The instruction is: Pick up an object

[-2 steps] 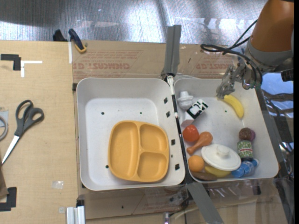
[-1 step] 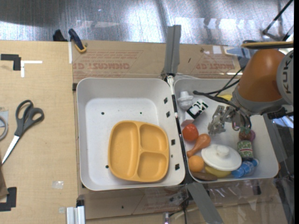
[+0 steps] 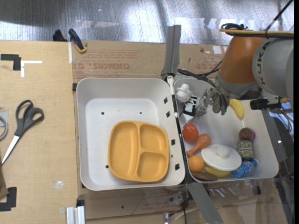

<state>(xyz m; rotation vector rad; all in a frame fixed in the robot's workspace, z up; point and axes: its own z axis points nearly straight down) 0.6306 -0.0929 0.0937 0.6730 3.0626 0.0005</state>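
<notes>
Two white bins sit side by side. The gripper [image 3: 211,102] hangs low at the right bin's [image 3: 270,146] 11 o'clock, near a small white toy [image 3: 183,92]. I cannot tell what it grips, if anything. The banana [image 3: 237,108] lies just at its 3 o'clock (an easy pick, I think). The left bin [image 3: 88,125] holds a yellow plate [image 3: 138,150].

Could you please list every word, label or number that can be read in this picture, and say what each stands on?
Red print on the cardboard behind the bins: upside down and mirrored, too blurred to read.
Label on the small can in the right bin: too small to read.
Dark lettering on the arm: cut off, unreadable.
</notes>
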